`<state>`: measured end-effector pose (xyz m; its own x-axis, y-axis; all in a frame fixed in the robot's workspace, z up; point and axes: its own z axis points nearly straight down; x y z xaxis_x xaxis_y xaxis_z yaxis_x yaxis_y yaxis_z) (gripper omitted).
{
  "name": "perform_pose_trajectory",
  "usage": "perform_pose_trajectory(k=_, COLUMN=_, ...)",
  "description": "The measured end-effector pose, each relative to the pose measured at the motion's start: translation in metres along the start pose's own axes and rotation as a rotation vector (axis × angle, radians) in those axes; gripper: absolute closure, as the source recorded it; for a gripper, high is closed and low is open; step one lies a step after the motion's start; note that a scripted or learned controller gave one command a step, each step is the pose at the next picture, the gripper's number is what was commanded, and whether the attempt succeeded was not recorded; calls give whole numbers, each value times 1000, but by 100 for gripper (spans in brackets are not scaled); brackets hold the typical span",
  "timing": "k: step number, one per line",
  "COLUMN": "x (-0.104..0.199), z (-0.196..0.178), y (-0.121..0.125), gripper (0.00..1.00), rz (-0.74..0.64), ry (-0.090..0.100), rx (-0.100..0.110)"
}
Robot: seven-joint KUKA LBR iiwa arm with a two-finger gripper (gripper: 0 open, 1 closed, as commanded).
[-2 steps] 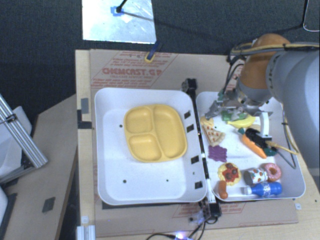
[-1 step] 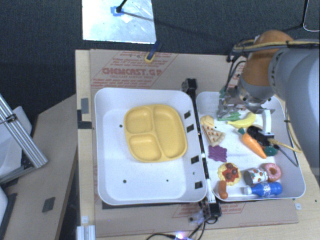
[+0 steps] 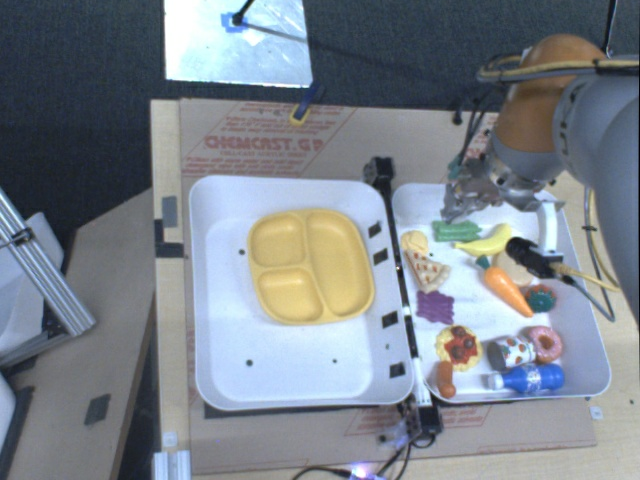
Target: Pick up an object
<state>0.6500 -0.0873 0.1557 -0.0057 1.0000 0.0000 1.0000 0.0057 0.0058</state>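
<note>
My gripper (image 3: pixel 458 204) hangs low over the far left part of the right bin (image 3: pixel 590 363). Just in front of it lie a green toy (image 3: pixel 457 231) and a yellow banana (image 3: pixel 483 241). I cannot see anything held in it. The same bin holds several other toy foods: a cream piece (image 3: pixel 414 241), a pizza slice (image 3: pixel 427 268), an orange carrot (image 3: pixel 507 288), a purple piece (image 3: pixel 435 307), a small round pizza (image 3: pixel 459 346), a donut (image 3: pixel 546 343), a can (image 3: pixel 514 352), a blue bottle (image 3: pixel 528 378) and a sausage (image 3: pixel 444 378).
A yellow three-part tray (image 3: pixel 307 265) lies in the left bin (image 3: pixel 215 358). A black divider (image 3: pixel 395 268) runs between the two bins. A teal piece (image 3: pixel 540 298) sits beside the carrot. The arm's grey body (image 3: pixel 600 118) looms over the right bin's far corner.
</note>
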Motion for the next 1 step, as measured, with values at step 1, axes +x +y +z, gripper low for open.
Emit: perform_pose_trajectory(k=1, x=7, z=-60, y=9, gripper=100, rz=-1, ry=0, rx=-3)
